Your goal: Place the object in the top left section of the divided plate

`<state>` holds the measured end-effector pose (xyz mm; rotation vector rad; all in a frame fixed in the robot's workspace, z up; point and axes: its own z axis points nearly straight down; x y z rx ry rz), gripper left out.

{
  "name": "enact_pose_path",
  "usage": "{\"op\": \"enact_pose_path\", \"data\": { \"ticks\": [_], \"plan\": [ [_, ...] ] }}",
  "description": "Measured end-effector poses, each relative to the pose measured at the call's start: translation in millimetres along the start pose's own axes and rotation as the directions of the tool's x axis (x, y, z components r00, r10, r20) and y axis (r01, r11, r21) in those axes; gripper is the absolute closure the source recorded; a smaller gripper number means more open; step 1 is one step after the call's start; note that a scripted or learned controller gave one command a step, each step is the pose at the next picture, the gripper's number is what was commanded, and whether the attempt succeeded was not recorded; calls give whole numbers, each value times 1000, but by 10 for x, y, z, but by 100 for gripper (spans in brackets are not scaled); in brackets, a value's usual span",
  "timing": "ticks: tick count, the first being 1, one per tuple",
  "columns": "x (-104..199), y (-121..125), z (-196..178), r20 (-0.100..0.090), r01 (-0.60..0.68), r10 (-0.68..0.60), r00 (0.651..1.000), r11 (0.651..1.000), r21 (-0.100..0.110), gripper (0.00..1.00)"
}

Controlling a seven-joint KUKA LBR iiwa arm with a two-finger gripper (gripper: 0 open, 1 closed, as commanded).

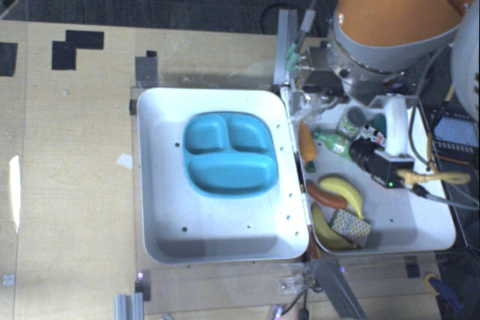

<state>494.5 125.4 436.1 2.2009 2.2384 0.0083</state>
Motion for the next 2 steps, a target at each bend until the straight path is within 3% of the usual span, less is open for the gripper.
{"op": "enact_pose_path", "data": {
  "ticks": [1,2],
  "plan": [
    [-329,-75,476,1,53,-53,999,999,3,100],
    [-1075,-89,1,1,-199,199,980,980,0,100]
  ]
}}
